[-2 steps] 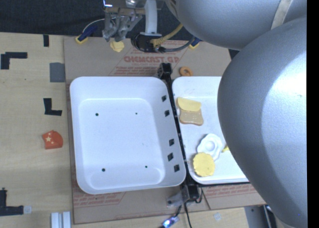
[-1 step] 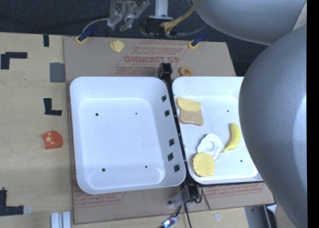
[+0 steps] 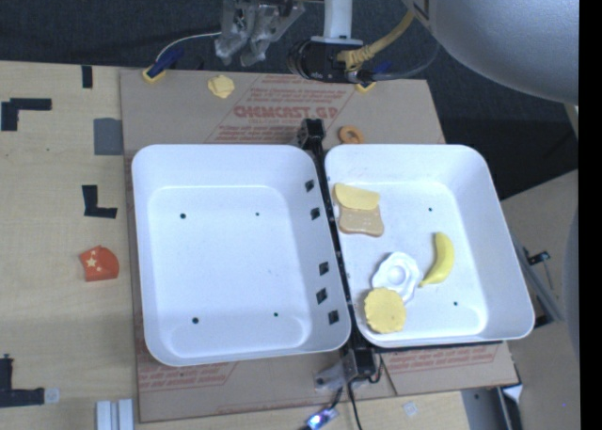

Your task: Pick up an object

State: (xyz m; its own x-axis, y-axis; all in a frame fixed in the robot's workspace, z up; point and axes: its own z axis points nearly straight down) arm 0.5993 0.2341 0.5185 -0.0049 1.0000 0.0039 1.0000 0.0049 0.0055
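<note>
The right bin (image 3: 470, 169) holds a cheese slice (image 3: 356, 197) on toast (image 3: 361, 221), a fried egg (image 3: 395, 274), a banana (image 3: 439, 260) and a yellow disc (image 3: 385, 310), while at twelve o'clock, beyond the left bin (image 3: 150, 174), the gripper (image 3: 246, 44) hangs, its grip impossible to tell

Robotics lab: white bins (image 3: 141, 230) on taped bench, cardboard mat (image 3: 282, 113), cables.

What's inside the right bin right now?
The right bin holds a cheese slice lying partly on bread, a banana, a fried egg and a yellow disc. The bread's top edge is covered.
</note>
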